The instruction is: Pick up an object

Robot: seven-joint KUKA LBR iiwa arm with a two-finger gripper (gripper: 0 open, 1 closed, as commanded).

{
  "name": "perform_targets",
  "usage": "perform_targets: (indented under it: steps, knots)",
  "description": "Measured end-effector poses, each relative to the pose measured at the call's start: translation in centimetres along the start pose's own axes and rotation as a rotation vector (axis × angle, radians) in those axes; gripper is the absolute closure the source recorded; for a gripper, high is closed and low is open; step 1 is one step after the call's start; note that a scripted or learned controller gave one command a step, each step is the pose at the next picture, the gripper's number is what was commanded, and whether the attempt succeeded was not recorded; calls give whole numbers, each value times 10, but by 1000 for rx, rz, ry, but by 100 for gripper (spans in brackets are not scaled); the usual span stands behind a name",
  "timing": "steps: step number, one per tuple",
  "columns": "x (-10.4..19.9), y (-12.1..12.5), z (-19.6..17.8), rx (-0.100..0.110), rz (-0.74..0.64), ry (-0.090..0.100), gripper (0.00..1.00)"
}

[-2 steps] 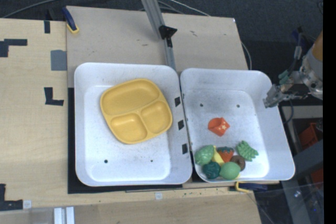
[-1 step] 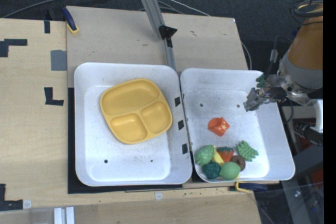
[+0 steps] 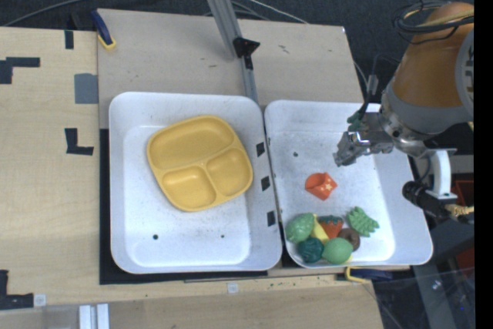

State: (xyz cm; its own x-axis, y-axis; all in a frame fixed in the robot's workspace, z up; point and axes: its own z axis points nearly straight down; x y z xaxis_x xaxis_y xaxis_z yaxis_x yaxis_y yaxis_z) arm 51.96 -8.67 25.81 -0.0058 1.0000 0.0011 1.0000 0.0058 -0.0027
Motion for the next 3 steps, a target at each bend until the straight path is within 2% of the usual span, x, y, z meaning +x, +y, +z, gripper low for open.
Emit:
perform_targets:
  steps: [1, 2, 3]
  knots:
    - [58, 8, 16, 1, -1, 1, 100]
    - [106, 10, 13, 0, -1, 0, 100]
    - [158, 23, 10, -1, -2, 0, 100]
